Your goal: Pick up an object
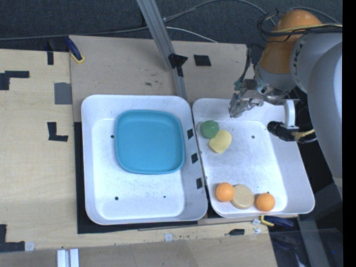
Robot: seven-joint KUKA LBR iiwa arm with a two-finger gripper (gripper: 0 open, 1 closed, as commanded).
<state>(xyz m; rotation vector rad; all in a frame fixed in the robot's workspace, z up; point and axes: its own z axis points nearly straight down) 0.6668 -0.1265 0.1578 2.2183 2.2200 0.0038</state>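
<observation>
So the claw (240, 108) hangs over the far end of the right bin (289, 174), nothing between its fingers, though I can't tell if they're spread or pinched. Closest pickings are the green ball (209, 129) and the yellow lump (220, 141), touching each other just below-left of it. My guess: it's lining up on those. Two orange balls (225, 192) and a tan disc (242, 196) crowd the near wall. The blue plate (149, 141) fills the left bin (100, 204).

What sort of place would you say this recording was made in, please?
Most likely a robotics lab bench set up for pick tests. A grey arm with a gripper hangs over two white bins, one holding a blue plate. Tape marks dot the wooden bench top.
</observation>
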